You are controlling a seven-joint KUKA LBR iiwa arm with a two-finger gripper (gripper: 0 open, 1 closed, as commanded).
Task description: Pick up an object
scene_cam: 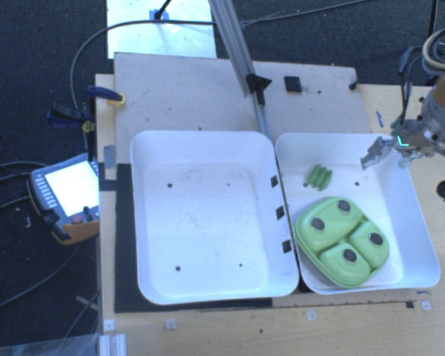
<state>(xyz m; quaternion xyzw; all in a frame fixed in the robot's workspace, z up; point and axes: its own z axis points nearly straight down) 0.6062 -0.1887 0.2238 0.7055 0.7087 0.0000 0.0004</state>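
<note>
Above the right bin's [411, 221] far right corner, the gripper [376, 154] hangs; its spread cannot be told. Green ridged piece [318, 176] lies mid-bin, large green lobed object [343, 241] near front edge. Neither lifted; grasp remains.

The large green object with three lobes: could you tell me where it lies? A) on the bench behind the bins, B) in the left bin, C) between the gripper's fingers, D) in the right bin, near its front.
D: the large green object rests in the right bin, toward its front edge, with the small ridged green piece behind it and the gripper off at the bin's back right.
</note>
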